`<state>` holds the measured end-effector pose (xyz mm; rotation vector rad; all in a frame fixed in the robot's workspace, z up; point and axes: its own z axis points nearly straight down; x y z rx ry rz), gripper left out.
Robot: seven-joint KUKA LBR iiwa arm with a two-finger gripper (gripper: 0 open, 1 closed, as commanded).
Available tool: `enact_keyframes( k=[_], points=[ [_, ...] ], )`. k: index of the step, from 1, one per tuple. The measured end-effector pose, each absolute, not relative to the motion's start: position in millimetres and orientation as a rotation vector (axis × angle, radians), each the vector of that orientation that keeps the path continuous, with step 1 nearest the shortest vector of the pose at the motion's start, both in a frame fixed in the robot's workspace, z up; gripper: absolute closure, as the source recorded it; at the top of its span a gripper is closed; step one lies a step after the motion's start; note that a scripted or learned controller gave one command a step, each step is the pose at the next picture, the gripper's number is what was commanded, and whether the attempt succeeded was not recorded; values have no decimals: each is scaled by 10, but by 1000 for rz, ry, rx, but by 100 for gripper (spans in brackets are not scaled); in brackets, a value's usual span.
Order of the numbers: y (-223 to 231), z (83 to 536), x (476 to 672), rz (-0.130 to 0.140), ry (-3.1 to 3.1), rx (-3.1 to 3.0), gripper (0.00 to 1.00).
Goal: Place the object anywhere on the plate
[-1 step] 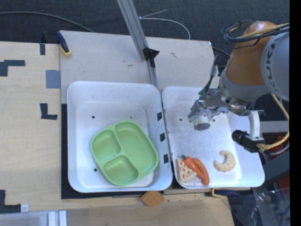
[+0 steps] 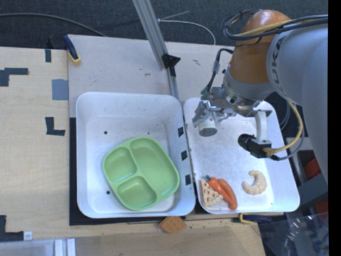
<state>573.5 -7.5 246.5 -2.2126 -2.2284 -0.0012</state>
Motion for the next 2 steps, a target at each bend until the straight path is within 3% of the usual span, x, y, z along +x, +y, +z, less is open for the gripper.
enact_keyframes(
  k=[1,2],
  points=[
    [392,2321,6015,1,-2227,-2214,100],
    [886,2262,6133,1,-2227,-2214,100]
  ],
)
